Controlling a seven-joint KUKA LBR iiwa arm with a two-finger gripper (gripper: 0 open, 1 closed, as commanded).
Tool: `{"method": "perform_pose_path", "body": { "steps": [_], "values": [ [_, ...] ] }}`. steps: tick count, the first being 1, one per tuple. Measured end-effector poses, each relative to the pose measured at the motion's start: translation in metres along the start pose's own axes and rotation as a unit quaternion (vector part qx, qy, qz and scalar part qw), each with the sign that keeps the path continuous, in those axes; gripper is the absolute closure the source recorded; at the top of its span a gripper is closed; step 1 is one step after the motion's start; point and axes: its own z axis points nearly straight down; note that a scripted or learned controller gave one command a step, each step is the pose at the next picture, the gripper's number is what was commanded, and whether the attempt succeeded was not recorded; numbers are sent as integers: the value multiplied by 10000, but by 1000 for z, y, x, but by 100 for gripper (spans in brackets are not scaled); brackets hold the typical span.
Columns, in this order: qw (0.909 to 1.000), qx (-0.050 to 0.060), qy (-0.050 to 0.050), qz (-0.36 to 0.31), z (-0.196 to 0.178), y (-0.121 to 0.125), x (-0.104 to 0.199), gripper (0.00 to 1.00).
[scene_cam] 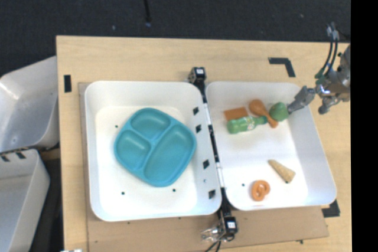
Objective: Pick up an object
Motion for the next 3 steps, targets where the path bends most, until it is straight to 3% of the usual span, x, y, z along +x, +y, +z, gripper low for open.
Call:
{"method": "perform_pose_path", "body": {
  "steps": [1, 3],
  "values": [
    [10000, -63, -12, -13, -8, 2, 1, 0],
    [10000, -37, -12, -26, 93, 9, 10, 0]
  ]
}}
